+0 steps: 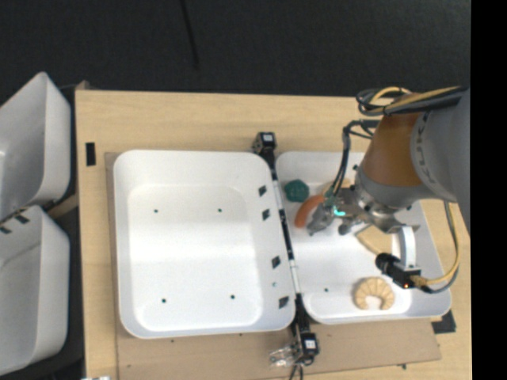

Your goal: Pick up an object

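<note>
Orange object point(306, 210), green lump point(296, 189), tan croissant-like piece point(374, 293), all in right bin point(317, 307).

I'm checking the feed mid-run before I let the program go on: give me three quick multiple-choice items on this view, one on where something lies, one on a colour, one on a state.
1. Where is the croissant-shaped piece?
A. Near corner of the right bin
B. Middle of the left bin
C. On the bare bench

2. What colour is the small object by the divider, just beyond the claw?
A. Yellow
B. Teal green
C. Purple

3. How does the claw stand?
A. Raised high over the left bin
B. Parked off the bench
C. Down in the right bin, at the orange object

Answers: 1 A, it lies near that bin's front edge. 2 B, it is plainly teal green. 3 C, the claw's tip is beside the orange piece, though a grip cannot be judged.
</note>
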{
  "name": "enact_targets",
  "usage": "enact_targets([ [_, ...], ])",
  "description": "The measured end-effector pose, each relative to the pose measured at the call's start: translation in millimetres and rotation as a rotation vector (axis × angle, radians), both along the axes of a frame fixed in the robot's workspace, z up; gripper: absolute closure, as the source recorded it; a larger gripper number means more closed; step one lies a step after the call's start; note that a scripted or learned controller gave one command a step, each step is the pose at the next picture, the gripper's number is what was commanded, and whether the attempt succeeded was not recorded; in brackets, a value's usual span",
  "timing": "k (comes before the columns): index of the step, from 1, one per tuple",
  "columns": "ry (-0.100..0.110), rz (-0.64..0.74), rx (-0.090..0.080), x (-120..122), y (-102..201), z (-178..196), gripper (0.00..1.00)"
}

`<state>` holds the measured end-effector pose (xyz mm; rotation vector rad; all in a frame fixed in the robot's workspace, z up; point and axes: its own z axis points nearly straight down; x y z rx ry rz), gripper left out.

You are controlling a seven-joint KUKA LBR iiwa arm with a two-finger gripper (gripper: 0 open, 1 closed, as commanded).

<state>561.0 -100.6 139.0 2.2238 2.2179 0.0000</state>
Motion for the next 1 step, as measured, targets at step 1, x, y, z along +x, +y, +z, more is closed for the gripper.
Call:
enact_targets([
  [1,-0.001,-0.001,-0.001,0.4,-1.4,10.4,1.00],
])
